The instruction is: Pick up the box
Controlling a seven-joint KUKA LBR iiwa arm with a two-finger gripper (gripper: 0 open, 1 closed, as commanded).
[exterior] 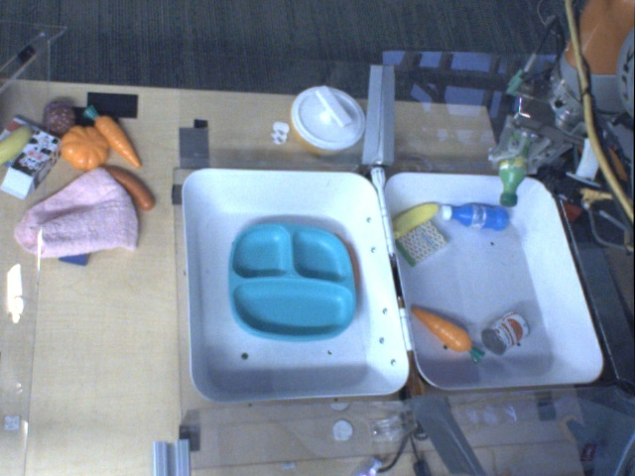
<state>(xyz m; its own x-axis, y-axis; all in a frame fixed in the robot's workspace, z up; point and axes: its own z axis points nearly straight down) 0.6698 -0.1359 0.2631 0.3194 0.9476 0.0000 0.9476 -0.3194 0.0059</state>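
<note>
The box (424,242) is small, with a speckled grey-green face, and lies tilted near the left wall of the right bin (556,266). A yellow piece (415,216) rests against its upper edge. My gripper (510,181) hangs over the bin's far rim, up and to the right of the box and well apart from it. Its greenish tip is just above the cap end of a blue bottle (478,216). Nothing shows in its grasp.
A toy carrot (443,329) and a small can (506,332) lie in the near part of the right bin. The left bin (203,266) holds a blue divided plate (294,279). A white lidded bowl (328,117), a pink cloth (79,216) and toy vegetables (99,145) sit on the bench.
</note>
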